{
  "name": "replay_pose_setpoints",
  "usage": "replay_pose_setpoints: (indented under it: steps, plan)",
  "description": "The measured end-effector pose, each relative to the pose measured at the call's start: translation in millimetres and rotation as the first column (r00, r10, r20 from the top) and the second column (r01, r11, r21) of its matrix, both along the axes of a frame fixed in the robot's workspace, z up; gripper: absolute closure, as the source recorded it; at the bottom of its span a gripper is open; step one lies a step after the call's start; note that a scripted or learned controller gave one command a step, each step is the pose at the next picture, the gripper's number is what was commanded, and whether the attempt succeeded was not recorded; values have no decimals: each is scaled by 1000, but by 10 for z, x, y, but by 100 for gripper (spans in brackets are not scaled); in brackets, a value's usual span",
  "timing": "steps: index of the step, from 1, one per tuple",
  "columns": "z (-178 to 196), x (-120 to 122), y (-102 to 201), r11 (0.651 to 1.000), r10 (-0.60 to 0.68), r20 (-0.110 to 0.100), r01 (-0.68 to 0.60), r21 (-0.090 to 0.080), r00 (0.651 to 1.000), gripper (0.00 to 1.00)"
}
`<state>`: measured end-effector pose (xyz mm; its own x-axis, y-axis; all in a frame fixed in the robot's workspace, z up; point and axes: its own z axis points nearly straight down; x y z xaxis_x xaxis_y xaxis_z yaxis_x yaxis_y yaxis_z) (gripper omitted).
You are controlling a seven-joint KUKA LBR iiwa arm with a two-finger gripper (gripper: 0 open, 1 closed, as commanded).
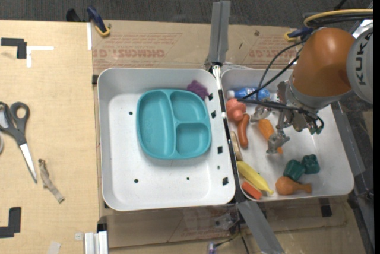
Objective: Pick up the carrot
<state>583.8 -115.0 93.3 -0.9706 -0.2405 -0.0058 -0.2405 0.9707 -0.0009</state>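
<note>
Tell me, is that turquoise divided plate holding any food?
Empty. The turquoise plate shows three bare compartments; the toy food lies in the right bin.

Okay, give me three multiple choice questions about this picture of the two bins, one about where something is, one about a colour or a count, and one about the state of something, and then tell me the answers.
1. Where does the teal divided plate lie?
A. In the left bin
B. In the right bin
C. On the cardboard beside the scissors

2. How many compartments does that plate have?
A. Two
B. Three
C. Five

3. Where is the gripper in relation to the bins?
A. Out over the wooden bench
B. Over the left bin
C. Over the right bin, among the toy foods

Answers:
1. A, since the plate sits inside the left bin.
2. B, since its ridges mark off one long section and two smaller ones.
3. C, since it hangs over the right bin, just right of an orange piece that may be the carrot.
</note>
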Motion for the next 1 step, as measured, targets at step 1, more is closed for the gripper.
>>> replay_pose_setpoints:
  steps: [1]
  plan:
    - [104,16,3,1000,-3,6,3,1,1000,100]
